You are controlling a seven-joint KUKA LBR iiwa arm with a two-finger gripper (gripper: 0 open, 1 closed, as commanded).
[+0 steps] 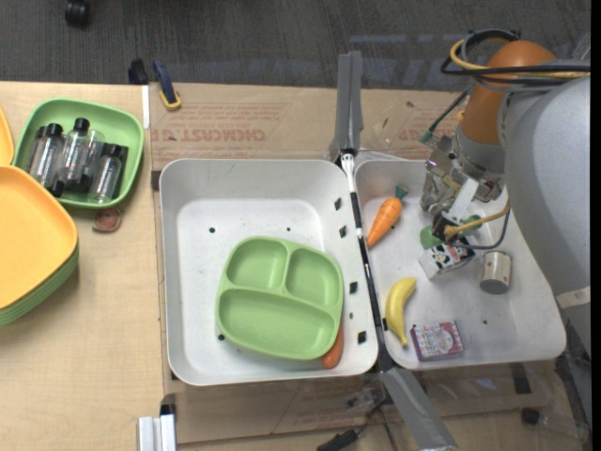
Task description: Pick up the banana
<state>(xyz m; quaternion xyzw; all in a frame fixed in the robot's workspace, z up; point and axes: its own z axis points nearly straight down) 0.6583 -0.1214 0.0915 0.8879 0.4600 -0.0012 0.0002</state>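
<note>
The yellow banana [399,308] lies in the right bin [526,341], close to the divider between the bins, its length running toward the front edge. My gripper [436,207] hangs over the far half of the same bin, up and to the right of the banana and clearly apart from it. It is next to an orange carrot [384,220]. Nothing shows between the gripper and the banana.
A pink packet [437,339] lies just right of the banana's lower end, and a metal can [496,272] sits further right. The left bin [188,252] holds a green divided plate [280,297] with a small orange thing [332,355] at its edge. Trays stand on the bench at left.
</note>
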